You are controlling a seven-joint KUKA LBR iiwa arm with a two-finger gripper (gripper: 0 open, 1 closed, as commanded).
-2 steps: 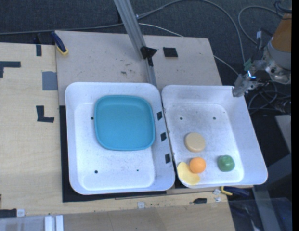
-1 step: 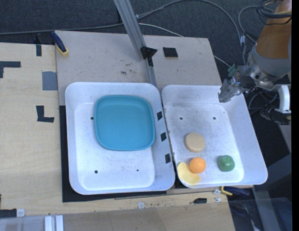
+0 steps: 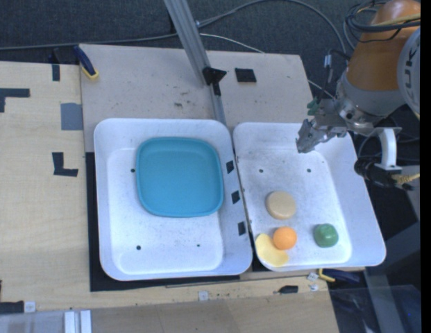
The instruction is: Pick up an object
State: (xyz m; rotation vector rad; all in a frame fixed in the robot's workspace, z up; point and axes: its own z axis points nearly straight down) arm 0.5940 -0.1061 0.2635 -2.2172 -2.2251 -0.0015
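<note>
The arm [image 3: 382,54] is reaching in from the right, and its gripper [image 3: 307,141] is hanging over the far end of the right bin [image 3: 361,186], close to that bin's back rim. The view is not showing whether the gripper is released or clenched; nothing is visibly sitting in it.

The loose pieces are all lying at the near end of the right bin, well apart from the gripper. A tan round disc [image 3: 280,205] is sitting toward the middle of the bin floor. Just in front of it, an orange ball [image 3: 284,238] is resting against a pale yellow piece [image 3: 269,253], which is lying in the near left corner of that bin. A green ball [image 3: 326,235] is sitting to the right of the orange ball, apart from it.

The left bin [image 3: 111,207] is holding a blue plate [image 3: 179,176], lying flat toward its far half.
</note>
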